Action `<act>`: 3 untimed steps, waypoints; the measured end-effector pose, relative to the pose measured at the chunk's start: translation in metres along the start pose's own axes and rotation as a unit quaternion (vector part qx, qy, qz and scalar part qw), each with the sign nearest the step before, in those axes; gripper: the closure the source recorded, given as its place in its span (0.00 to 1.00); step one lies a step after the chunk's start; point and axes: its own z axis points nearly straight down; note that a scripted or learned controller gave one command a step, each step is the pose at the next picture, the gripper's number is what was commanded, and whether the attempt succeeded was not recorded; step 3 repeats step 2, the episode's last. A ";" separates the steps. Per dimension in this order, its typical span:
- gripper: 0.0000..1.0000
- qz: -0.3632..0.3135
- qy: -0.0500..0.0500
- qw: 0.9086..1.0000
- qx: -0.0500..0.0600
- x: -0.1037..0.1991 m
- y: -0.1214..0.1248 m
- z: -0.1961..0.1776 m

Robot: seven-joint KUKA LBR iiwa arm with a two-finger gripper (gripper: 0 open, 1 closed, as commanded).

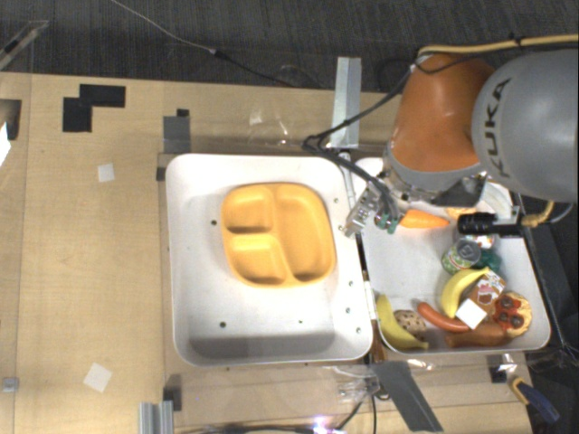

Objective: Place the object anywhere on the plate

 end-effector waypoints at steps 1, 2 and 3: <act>1.00 -0.073 -0.001 0.997 -0.001 0.012 0.039 0.000; 0.00 -0.073 -0.001 0.997 0.000 0.012 0.039 0.000; 0.00 -0.073 -0.001 0.997 0.000 0.012 0.039 0.000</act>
